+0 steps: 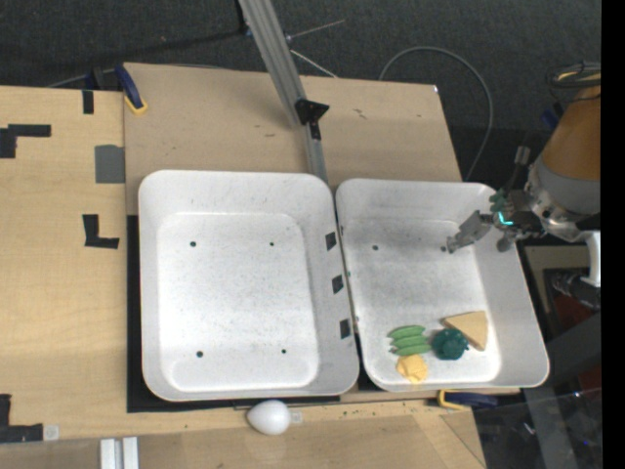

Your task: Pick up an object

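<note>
The gripper hangs over the upper right part of the right bin, reaching in across that bin's right rim with nothing between its fingers — how wide they stand I can't tell from this slant. The candidates for a pick are bunched toward the right bin's near edge: a green pod-like piece, a yellow piece just below it, a dark teal lump beside them, and a tan wedge touching the teal one. That cluster sits well apart from the gripper, so my guess is the arm needs to travel toward the near edge before descending. A white egg-shaped object lies outside, off the left bin's near edge — likely out of play.
</note>
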You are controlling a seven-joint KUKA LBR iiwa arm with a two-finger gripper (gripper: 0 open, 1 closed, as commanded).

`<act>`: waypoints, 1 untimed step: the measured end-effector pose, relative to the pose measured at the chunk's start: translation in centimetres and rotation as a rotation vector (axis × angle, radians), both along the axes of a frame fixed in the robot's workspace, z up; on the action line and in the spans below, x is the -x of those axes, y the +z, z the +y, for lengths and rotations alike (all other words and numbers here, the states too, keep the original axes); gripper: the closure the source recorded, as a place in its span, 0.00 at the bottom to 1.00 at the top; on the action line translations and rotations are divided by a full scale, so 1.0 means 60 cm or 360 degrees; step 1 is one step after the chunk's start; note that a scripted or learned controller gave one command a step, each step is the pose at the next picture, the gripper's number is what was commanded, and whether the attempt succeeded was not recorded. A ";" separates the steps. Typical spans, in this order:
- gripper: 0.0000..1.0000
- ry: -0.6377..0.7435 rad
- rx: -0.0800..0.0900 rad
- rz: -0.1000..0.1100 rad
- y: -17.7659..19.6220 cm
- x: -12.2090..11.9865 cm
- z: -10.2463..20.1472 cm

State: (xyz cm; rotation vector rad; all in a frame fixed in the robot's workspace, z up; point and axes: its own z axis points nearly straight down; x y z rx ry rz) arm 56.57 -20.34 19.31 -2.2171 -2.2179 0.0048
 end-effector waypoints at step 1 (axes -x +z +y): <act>0.00 0.0003 0.0002 -0.0008 0.005 -0.002 0.000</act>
